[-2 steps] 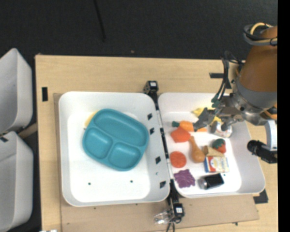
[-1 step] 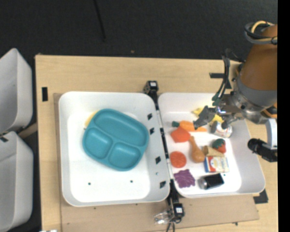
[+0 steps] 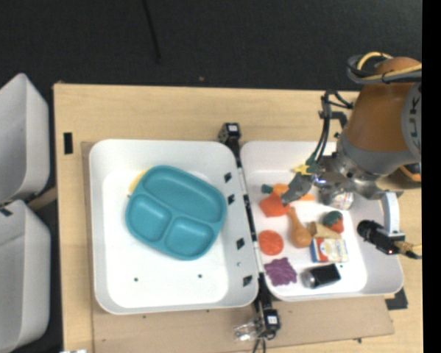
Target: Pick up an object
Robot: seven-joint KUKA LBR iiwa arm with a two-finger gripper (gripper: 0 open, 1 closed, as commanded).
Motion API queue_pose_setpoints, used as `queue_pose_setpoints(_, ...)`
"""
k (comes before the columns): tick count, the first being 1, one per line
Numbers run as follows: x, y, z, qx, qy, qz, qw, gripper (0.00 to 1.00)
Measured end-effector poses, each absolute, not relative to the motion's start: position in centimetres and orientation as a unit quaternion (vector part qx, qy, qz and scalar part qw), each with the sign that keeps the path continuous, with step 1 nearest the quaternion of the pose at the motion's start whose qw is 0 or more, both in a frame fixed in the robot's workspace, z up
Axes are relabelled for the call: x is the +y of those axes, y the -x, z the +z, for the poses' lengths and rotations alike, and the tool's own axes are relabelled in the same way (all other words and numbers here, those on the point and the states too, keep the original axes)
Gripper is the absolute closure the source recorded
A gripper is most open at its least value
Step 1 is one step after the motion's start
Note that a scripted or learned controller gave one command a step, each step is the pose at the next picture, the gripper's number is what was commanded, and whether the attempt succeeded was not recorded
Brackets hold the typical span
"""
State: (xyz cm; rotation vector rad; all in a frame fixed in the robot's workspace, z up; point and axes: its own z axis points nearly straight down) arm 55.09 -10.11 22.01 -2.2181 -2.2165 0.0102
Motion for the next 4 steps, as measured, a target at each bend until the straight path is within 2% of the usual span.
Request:
queue_pose_setpoints(1, -9.8, -55.4, 17.3, -0.706, 0.708, 0.003, 0.003, 0.0)
queue_pose_setpoints(2, -10.1, -54.9, 12.5, -0.707, 0.707, 0.0033, 0.003, 0.0)
queue_pose_setpoints(3, -10.2, -54.8, 9.6, -0.706, 0.708, 0.0026, 0.002, 0.0)
queue_pose_setpoints(4, -10.3, -54.9, 10.5, -0.704, 0.71, 0.002, 0.003, 1.0)
